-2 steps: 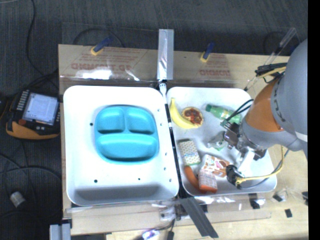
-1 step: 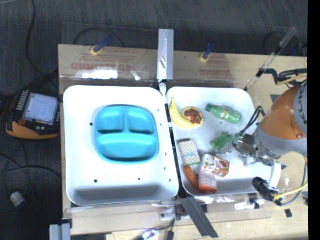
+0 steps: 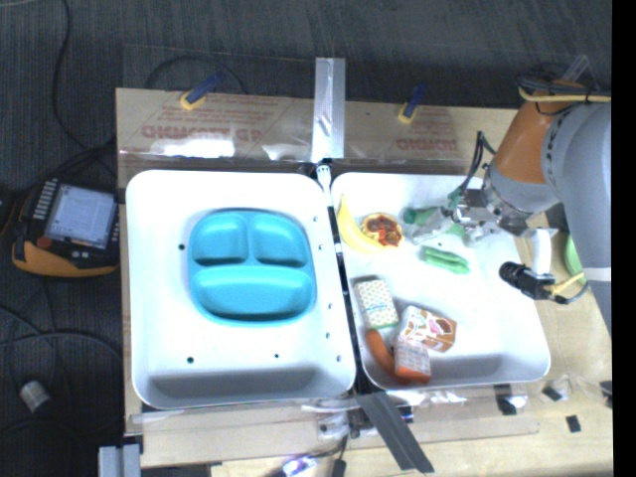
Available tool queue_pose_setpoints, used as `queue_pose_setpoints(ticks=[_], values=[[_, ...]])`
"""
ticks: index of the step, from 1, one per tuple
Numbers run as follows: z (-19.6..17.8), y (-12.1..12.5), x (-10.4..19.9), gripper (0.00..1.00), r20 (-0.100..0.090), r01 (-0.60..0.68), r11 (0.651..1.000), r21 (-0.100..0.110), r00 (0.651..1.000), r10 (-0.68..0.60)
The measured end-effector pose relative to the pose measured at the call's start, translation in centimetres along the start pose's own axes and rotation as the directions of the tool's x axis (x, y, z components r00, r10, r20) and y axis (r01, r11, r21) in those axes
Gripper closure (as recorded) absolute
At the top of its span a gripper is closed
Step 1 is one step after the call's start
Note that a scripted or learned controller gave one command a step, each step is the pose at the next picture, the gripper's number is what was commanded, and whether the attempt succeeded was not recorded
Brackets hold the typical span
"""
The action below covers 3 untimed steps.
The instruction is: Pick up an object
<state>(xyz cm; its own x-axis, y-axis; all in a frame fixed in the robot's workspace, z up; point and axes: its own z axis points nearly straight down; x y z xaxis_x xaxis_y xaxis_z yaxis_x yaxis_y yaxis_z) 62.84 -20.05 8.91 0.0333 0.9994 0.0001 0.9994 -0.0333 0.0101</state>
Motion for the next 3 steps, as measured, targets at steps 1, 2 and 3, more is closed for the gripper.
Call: queue_pose_setpoints(ticks=[1, 2, 3], values=[[0.0, -1.5, 4.3, 0.00, 0.007, 0.191, 0.982, 0.003, 0.982, -0.191], [-1.1, -1.4, 4.4, 1.00, 0.006, 0.191, 0.982, 0.001, 0.982, -0.191], [-5.6, 1.4, 1.6, 1.00, 0.003, 0.086, 0.996, 0.012, 0.996, -0.086]])
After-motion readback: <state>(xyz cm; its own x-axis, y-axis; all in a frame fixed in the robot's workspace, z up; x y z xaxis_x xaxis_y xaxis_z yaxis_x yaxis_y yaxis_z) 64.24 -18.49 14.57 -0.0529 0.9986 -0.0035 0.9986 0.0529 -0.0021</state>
